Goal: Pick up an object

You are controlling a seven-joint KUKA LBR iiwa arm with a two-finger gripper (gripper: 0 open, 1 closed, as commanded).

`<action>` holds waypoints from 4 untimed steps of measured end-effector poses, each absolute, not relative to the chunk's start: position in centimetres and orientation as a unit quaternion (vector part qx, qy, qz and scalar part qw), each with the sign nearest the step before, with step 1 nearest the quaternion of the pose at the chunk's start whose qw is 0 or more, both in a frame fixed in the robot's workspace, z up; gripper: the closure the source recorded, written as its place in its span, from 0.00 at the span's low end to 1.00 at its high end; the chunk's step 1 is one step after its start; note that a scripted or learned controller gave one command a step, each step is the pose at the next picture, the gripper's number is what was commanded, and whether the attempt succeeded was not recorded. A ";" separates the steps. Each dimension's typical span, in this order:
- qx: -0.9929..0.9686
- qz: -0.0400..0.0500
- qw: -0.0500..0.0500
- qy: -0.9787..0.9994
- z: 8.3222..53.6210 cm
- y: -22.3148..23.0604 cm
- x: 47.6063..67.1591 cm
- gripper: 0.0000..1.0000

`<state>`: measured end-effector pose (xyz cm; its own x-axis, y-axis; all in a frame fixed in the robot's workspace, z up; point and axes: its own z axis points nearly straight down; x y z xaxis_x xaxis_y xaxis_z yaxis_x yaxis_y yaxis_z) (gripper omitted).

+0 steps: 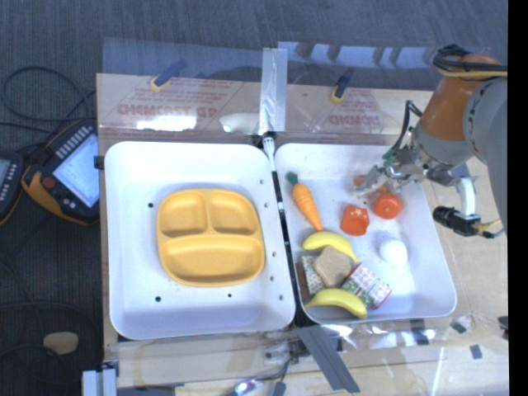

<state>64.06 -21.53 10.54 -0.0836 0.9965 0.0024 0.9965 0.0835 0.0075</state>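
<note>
A robot lab or test cell, not a home or kitchen. Grey carpet floor [247, 11] all round the surface [124, 85], office-style. At 3 o'clock, an industrial arm [470, 118], grey with an orange band, reaching in. At 9 o'clock on the floor, a handheld control pendant [70, 172] with a lit screen, trailing black cables [37, 85]. Two white bins [132, 304] fixed side by side on a board, clear plastic sheeting [206, 97] clipped at 12 o'clock. Plastic toy food [309, 205] in the right bin and a yellow divided plate [210, 238] in the left: test props rather than a real meal. Metal framing [330, 361] at 6 o'clock.
</note>
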 end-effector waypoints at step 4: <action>0.671 -0.001 0.000 0.741 29.8 -16.1 65.5 1.00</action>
